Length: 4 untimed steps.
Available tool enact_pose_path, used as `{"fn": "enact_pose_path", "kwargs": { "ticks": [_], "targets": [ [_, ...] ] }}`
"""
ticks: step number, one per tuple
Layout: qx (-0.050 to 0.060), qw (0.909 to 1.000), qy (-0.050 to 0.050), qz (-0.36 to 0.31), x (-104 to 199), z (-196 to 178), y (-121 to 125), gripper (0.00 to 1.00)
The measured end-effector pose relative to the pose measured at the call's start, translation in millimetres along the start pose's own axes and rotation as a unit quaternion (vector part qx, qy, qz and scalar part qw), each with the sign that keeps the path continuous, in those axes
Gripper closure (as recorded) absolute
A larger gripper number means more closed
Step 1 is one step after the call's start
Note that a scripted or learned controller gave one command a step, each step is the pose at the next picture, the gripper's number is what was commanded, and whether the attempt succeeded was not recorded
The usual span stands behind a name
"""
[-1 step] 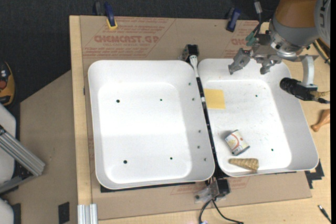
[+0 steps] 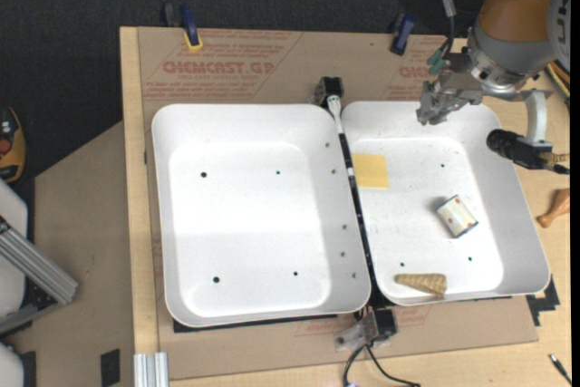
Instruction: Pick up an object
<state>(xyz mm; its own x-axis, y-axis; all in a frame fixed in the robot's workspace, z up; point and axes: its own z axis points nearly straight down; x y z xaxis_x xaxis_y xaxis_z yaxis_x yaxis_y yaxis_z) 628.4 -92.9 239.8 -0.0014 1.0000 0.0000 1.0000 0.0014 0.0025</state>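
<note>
The gripper (image 2: 435, 111) hangs above the right bin's (image 2: 507, 222) far edge, nothing in its grasp. A yellow square (image 2: 371, 170), a small block (image 2: 457, 216) and a cone (image 2: 422, 283) lie scattered, well apart. The bins sit on a clamped brown board (image 2: 272, 63) over dark flooring.

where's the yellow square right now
The yellow square lies flat in the right bin, near its left wall, up-left of the small white block.
</note>
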Motion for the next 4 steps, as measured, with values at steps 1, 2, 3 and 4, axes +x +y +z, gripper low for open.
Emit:
{"fn": "enact_pose_path", "kwargs": {
  "ticks": [1,2,3,4],
  "targets": [
    [-0.004,1.0000,0.001,-0.003,58,-70,12,1.00],
    [-0.002,1.0000,0.002,-0.005,162,-80,40,1.00],
    [-0.002,1.0000,0.002,-0.004,243,-116,38,1.00],
    [-0.003,1.0000,0.003,-0.004,314,-171,38,1.00]
  ]
}}
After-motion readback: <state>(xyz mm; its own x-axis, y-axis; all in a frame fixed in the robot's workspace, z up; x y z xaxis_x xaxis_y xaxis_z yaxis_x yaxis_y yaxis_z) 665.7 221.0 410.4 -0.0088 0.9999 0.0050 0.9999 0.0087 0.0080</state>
